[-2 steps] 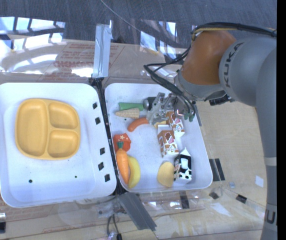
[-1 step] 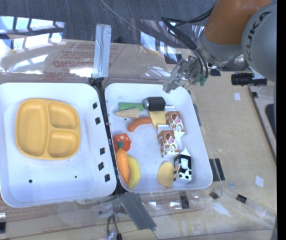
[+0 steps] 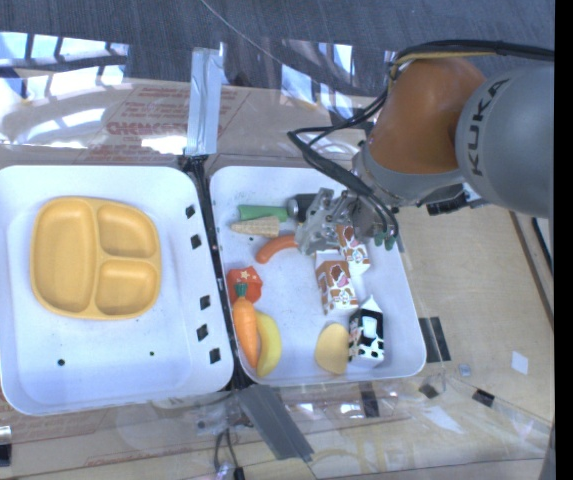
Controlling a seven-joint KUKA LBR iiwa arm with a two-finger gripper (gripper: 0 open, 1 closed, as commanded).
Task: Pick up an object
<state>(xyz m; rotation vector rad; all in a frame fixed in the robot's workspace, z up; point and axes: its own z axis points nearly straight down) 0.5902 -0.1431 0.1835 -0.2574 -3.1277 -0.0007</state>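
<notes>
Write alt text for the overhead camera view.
A grey and orange robot arm lowers its gripper into the right bin among toy food: corn, carrot, tomato, cartons. The left bin holds a yellow divided plate.

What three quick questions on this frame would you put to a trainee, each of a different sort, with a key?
1. True or false: the yellow divided plate lies in the left bin.
2. Multiple choice: which bin is the gripper over? A) left bin B) right bin C) neither
3. Fill in: the black-and-white carton near the right bin's front corner has a cow-like pattern, and a yellow ____ lies right beside it.

Key:
1. True.
2. B; it sits at the far part, near the corn cob and the brown-and-white carton.
3. Lemon, going by its shape and colour.
</notes>
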